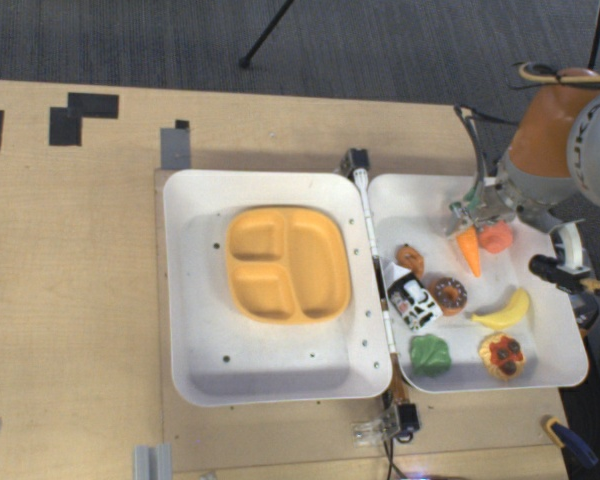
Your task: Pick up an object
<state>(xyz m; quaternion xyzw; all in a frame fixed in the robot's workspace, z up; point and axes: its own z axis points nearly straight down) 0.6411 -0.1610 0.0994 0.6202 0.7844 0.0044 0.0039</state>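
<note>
I'm at the approach step: my gripper [477, 211] hangs at the right bin's [550, 378] upper edge, right of frame, seemingly just above the orange carrot [470, 252] and pink toy [496, 236]. Spread or pressed together, I cannot tell (too blurred). Next I need a clean descent. No legible writing anywhere.
</note>
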